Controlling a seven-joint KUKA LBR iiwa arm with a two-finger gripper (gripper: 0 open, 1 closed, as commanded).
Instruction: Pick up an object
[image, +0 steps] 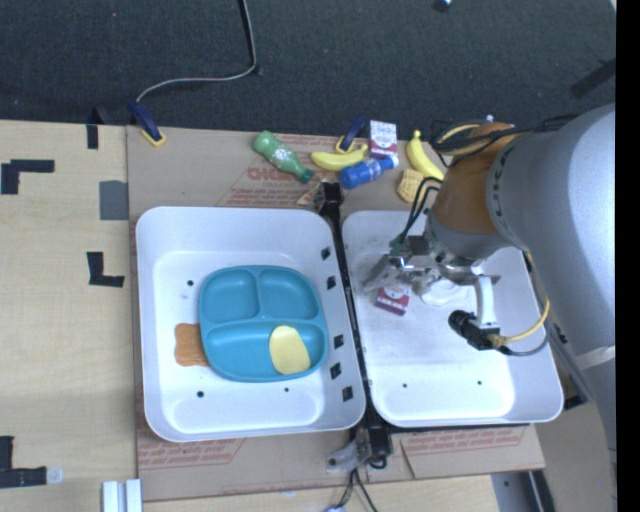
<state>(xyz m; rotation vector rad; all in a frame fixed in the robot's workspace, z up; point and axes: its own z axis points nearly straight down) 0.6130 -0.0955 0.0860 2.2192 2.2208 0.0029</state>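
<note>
Packet: a small red and white packet (393, 300) lies flat on the floor of the right bin (520, 390), just below the gripper (400, 268) and a little to its left; judged the likeliest thing to pick, being nearest the tool.
Arm: the grey arm (570, 210) with its orange band (470, 200) reaches in from the gripper's right and bends down over the bin, probably so the tool can come at the packet from above.
Right bin: its white floor lies under the gripper; a pale, crumpled thing just right of the tool is too washed out to name.
Left bin: the left bin (160, 330), well left of the gripper, holds a blue plate (240, 300) with a yellow lump (290, 350) in one section and a brown piece (187, 345) tucked at its far edge.
Clutter: bananas (335, 157), a green bottle (280, 155) and a blue bottle (360, 175) sit above the gripper, outside both bins, so out of play.
Gripper: dark metal parts blur together over the bin; whether it is released or clenched I cannot tell, and nothing is seen held.
Hidden: the bin's upper right corner is covered by the arm.
</note>
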